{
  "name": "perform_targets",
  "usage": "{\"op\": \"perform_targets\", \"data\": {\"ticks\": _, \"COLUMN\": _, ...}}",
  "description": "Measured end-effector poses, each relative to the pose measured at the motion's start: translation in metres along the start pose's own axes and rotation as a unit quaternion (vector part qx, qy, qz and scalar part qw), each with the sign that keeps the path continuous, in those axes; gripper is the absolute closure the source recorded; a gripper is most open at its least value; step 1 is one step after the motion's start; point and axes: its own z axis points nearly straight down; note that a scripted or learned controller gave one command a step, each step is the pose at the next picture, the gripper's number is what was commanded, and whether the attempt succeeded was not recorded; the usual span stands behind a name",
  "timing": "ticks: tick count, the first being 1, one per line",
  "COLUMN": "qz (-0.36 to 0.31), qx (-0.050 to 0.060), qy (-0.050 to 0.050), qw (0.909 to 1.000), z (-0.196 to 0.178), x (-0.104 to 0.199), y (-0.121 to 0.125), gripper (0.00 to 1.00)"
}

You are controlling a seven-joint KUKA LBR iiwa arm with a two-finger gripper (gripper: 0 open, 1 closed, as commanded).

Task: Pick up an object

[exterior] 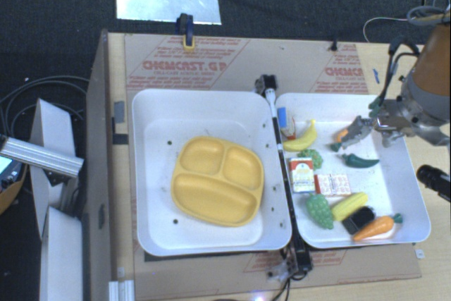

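Currently, an orange object [342,134] lies in the right bin [416,204], touching the gripper [356,130]. Whether the tool grips it cannot be told. A green pepper [362,161] lies just beside; a yellow tray [217,180] occupies the left bin [151,151].

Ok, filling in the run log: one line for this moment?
gripper: above right bin, by green pepper | grasp: unclear | left bin: yellow tray

bins [151,151]: smooth white plastic
tray [218,180]: matt yellow plastic
board [211,60]: brown cardboard
toy pepper [361,161]: glossy green plastic
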Motion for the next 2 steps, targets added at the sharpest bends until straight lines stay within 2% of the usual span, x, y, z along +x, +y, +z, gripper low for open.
{"op": "perform_targets", "data": {"ticks": 1, "qz": -0.002, "qx": 0.004, "qy": 0.001, "qw": 1.0000, "z": 0.104, "x": 0.013, "y": 0.030, "gripper": 0.00}}
{"op": "perform_targets", "data": {"ticks": 2, "qz": -0.001, "qx": 0.002, "qy": 0.000, "qw": 1.0000, "z": 0.199, "x": 0.015, "y": 0.064, "gripper": 0.00}}
